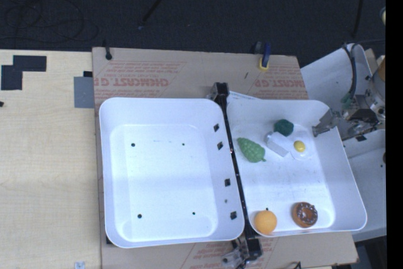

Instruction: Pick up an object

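White left bin, bare floor, a few dark dots on it. Right bin touches it along a black divider and holds all the objects.

Left to right in the right bin: green lump near the divider, mid-depth. Orange ball at the near edge, near-left corner. White block just right of the lump, with a dark green piece touching or just beyond its far end; cannot tell which. Yellow-and-white egg just beside the block. Brown donut near the near edge, apart from the ball.

Gripper sits at the bin's far-right rim, above the wall, nothing between its fingers. Finger spread: cannot tell from this angle.

Risks, as I judge them: block, green piece and egg are crowded, so a descent there may nudge neighbours or close on two at once. Ball could roll off the fingers. Starting at the rim, a low move could clip the wall.
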You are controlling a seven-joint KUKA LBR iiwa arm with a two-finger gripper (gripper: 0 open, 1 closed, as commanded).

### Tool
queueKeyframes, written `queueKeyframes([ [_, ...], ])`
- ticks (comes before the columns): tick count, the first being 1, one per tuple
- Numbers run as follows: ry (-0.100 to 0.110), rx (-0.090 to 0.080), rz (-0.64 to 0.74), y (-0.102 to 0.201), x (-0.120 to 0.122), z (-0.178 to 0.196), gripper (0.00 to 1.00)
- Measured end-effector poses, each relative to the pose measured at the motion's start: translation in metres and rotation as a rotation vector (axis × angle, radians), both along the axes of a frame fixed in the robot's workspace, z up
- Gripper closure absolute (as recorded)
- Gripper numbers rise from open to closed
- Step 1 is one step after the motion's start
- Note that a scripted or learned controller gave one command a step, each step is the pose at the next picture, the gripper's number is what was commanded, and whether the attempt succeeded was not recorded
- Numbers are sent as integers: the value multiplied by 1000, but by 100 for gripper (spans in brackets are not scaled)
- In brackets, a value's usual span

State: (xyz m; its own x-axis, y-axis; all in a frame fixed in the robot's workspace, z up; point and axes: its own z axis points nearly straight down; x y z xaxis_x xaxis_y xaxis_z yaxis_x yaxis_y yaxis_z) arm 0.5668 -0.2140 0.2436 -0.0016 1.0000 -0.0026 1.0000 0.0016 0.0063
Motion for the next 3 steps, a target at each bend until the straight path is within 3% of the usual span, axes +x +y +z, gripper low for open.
queueKeyframes([
  [1, 5, 2, -6, -1, -63, 70, 0],
  [2, 18, 7, -2, 3, -33, -69, 0],
  [3, -1, 0, 0, 0, -13, 18, 0],
])
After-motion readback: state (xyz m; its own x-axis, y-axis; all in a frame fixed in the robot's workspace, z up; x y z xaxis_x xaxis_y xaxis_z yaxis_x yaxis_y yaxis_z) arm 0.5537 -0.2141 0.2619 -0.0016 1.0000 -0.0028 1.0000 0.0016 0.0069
